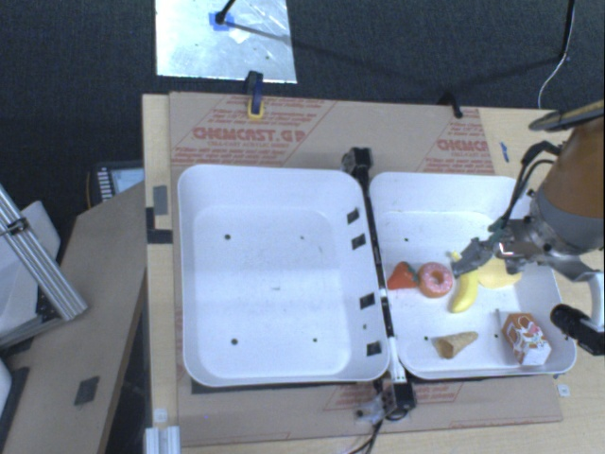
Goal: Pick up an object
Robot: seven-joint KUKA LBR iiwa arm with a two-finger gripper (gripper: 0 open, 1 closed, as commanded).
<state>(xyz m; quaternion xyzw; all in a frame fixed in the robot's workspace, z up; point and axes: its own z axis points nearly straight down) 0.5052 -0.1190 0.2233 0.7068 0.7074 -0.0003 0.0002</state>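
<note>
Both bins are plain white: the left bin (pixel 274 272) and the right bin (pixel 444 206). In the right one I see a pink, ring-shaped donut (pixel 436 279), a red strawberry (pixel 404 276) with a green tip, a yellow banana (pixel 466 293), a tan cone (pixel 456 344), and a red-and-white patterned carton (pixel 526 338). My arm (pixel 577 183) is grey with an orange band. The surface (pixel 312 126) is tan board with red lettering.
</note>
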